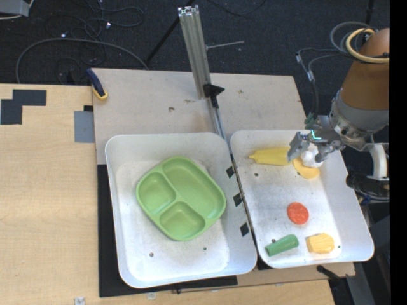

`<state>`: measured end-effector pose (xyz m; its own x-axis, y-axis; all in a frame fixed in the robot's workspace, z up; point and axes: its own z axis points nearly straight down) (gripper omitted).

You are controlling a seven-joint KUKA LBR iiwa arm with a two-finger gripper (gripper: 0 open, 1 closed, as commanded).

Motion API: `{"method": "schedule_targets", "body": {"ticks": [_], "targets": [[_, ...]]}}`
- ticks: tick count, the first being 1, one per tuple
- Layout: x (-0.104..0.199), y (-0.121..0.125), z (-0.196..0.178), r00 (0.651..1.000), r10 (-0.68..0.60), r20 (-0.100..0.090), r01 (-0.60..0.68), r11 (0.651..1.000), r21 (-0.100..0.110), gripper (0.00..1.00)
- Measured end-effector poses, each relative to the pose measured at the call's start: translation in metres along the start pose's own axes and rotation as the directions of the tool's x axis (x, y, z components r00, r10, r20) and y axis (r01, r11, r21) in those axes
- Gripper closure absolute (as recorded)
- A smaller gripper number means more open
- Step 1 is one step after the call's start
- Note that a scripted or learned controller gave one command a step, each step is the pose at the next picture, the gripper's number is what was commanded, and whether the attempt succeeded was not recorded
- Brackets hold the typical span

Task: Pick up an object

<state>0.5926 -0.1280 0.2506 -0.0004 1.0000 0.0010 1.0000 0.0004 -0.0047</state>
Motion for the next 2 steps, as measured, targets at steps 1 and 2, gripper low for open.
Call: {"method": "schedule_targets", "body": {"ticks": [1,2], "targets": [[0.000,0.000,-0.001,1.000,0.000,0.000,0.000,1.000,-0.002,0.00],[0.000,-0.001,0.064,1.000,0.001,0.000,-0.001,1.000,0.005,0.00]]}}
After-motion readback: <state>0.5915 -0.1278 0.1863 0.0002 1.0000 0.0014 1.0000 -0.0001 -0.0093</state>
